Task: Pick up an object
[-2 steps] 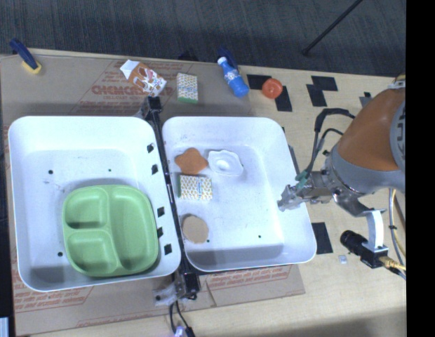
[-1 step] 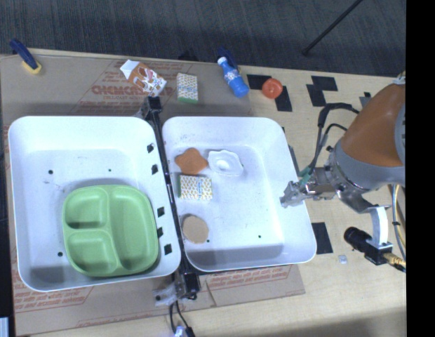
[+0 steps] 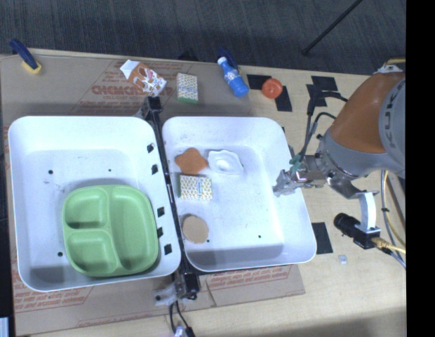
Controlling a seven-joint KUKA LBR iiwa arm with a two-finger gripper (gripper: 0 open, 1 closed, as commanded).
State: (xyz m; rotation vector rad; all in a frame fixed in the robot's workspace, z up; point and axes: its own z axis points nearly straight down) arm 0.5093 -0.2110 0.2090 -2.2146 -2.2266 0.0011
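- White, shallow right bin [image 3: 273, 241]: holds four loose objects, all in its left half.
- Orange-brown rounded piece [image 3: 191, 161]: near the upper left of that bin, just beside a white moulded piece [image 3: 224, 162] to its right.
- Speckled square packet [image 3: 195, 187]: lies flat just below the orange-brown piece.
- Tan round disc [image 3: 195, 229]: below the packet, close to the bin's left wall.
- White left bin [image 3: 35, 135]: carries a green divided tray [image 3: 109, 229] in its lower part.
- My tool [image 3: 288, 182]: sits over the right rim of the right bin, well apart from all four objects; nothing is visible in it, and whether it is released or clenched I cannot tell.
- My arm [image 3: 365, 125]: grey with an orange band, reaching in from the right.
- Tabletop [image 3: 344, 286], behind the bins: a blue bottle [image 3: 233, 76], an orange ball [image 3: 272, 87], a small speckled box [image 3: 187, 88] and a printed wrapper [image 3: 142, 77].
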